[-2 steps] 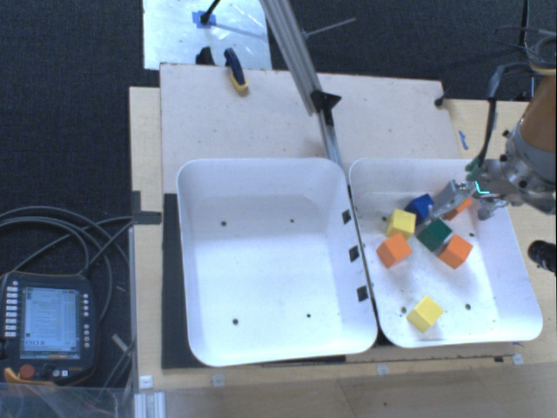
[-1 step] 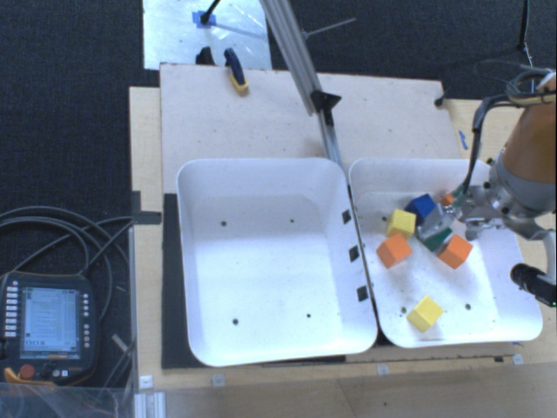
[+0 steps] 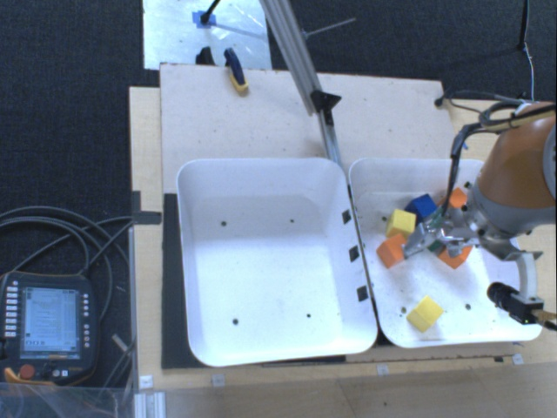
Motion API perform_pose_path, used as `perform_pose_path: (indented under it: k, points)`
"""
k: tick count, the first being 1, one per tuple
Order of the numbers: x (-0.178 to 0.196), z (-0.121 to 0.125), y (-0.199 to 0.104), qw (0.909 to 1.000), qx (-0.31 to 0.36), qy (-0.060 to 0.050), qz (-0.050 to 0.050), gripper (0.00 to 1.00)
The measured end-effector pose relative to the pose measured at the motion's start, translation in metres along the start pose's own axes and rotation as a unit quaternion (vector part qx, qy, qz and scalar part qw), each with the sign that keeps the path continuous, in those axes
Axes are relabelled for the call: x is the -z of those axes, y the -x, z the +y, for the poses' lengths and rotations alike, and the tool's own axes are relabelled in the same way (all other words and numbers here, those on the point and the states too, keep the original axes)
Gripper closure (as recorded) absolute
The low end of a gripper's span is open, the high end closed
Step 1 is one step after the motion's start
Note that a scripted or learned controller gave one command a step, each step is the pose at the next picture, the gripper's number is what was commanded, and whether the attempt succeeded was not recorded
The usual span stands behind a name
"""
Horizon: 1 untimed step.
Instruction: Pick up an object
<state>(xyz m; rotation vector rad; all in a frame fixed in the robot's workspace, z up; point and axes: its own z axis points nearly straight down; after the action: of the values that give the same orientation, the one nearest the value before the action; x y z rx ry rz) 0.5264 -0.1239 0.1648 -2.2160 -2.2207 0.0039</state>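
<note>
In the right bin [image 3: 396,316] lie several small cubes. A group of them sits in the upper middle part: a yellow cube [image 3: 401,223], a blue cube [image 3: 423,206] just behind it, an orange cube [image 3: 392,251] a little below the yellow one, and two more orange blocks, one at [image 3: 455,256] and one at [image 3: 457,198], partly hidden by the arm. A second yellow cube [image 3: 425,313] lies alone, nearer to the front wall of this bin.

The gripper [image 3: 424,239] is low among the group, between the orange cube and the orange block beside it. I cannot tell whether its jaws are apart or closed, or whether they grasp anything.

The arm [image 3: 513,181], with its orange band, comes in from the right over this bin. The left bin [image 3: 196,259] stands touching the right one. A teach pendant [image 3: 48,325] with cables lies on the floor at the left of the bench.
</note>
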Motion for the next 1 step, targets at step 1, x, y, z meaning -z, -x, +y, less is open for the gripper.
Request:
perform_pose_path:
  k: [1]
  points:
    - [-0.0521,-0.0003,-0.0005,1.0,0.0,0.0,0.0,0.0]
